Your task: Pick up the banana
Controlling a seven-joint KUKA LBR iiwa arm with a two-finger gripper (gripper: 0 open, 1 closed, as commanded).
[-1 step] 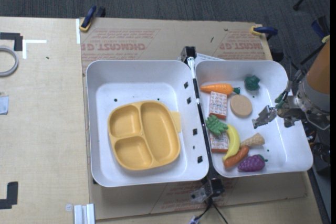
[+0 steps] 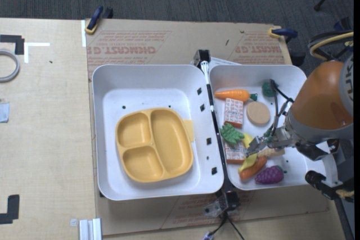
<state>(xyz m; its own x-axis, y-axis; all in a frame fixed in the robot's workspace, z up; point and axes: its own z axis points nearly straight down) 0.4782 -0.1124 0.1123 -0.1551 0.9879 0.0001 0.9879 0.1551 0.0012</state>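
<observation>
Looking for the short yellow toy banana?

Spotting it just left of the purple plastic grape bunch, lying low in the right-hand shallow white bin, partly covered from above.

Being covered by what?

Being overhung by the grey two-finger gripper, hanging up and left of the grape bunch. Not managing to tell whether wide or narrow, nor seeing anything clamped in it.

Pointing which way?

Seeming to run its long axis on a slant, lower end heading down and left away from the grape bunch, upper end heading up under the gripper. Judging only from the small yellow strip showing.

Worrying about anything?

Worrying about the orange-red sausage-shaped toy, lying against the banana on nearly the same slant, between it and the grape bunch. Closing there probably catching both, or the wrong one. Also fearing a grip along the long axis instead of across it, likely squeezing the curved body out sideways. Crowding in further up and left of the grape bunch, too: the green leafy toy and the red-and-white printed card, risking being nudged on the way down.
</observation>
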